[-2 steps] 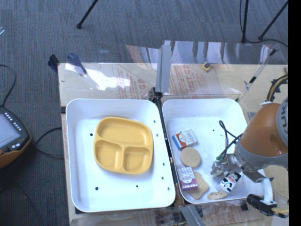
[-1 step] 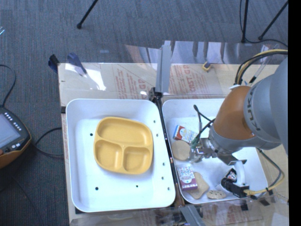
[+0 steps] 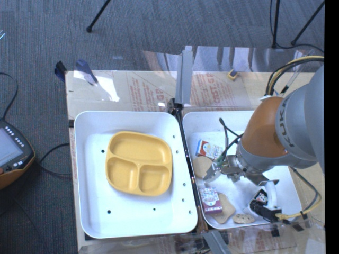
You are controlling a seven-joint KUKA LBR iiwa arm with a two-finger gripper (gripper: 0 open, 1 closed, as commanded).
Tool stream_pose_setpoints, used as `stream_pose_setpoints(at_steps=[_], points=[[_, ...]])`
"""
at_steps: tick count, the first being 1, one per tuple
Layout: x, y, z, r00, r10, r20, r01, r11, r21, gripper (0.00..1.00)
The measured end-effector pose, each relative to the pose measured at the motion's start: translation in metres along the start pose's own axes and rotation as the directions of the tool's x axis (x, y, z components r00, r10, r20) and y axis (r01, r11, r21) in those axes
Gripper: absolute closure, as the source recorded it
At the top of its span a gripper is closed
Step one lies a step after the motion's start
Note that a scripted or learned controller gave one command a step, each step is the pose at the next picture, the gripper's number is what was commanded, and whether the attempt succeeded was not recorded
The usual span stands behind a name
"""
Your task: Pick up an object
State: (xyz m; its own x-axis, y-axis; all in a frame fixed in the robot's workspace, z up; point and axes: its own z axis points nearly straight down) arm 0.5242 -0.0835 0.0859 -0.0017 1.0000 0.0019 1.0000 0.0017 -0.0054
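My gripper (image 3: pixel 217 169) hangs low in the right bin (image 3: pixel 233 119), near its left side. It sits just right of a tan round piece (image 3: pixel 201 166) and just below a small red, white and blue carton (image 3: pixel 207 148). Below it a maroon packet (image 3: pixel 210 199) lies next to a tan bread-like slice (image 3: pixel 228 208). A small brown cookie (image 3: pixel 243 218) rests by the bin's front edge. The grey arm with its orange band (image 3: pixel 265 134) covers the right part of this bin.
The left bin (image 3: pixel 87 194) holds a yellow divided plate (image 3: pixel 140 163). A grey upright post (image 3: pixel 184 78) stands behind the wall between the bins. A clear sheet covers the bench behind the bins.
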Motion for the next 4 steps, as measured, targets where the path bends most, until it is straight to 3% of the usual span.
stream_pose_setpoints(at_steps=[2,3,4], points=[[0.002,0.115,-0.002,1.0,-0.001,0.001,0.001,1.0,-0.003,0.0],[0.003,0.115,-0.011,1.0,-0.006,0.003,0.006,1.0,0.0,1.0],[0.063,0.121,-0.131,1.0,-0.005,0.001,0.005,1.0,-0.013,1.0]])
